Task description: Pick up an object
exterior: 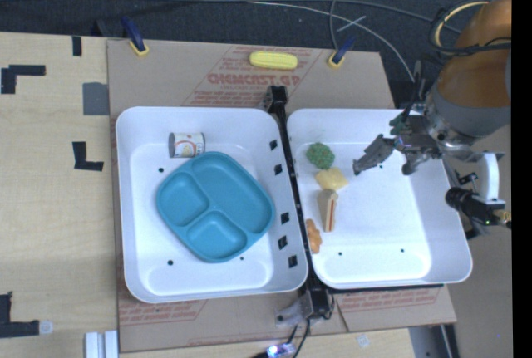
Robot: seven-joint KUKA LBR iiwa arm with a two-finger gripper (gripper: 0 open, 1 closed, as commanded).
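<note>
In the right bin (432, 261), near its left wall, lie a green broccoli-like piece (320, 154), a pale yellow piece (331, 179), a red and tan hot-dog-like toy (330, 209) and a small orange piece (312, 235). My gripper (384, 166) hangs over the upper middle of this bin, to the right of the green piece and apart from it. Its two fingers are spread open, with nothing between them.
The left bin (133, 265) holds a blue divided plate (214, 205) and a small can (186, 144) lying on its side. A yellow toy (273, 60) rests on the cardboard behind the bins. Cables run across the dark floor at the back.
</note>
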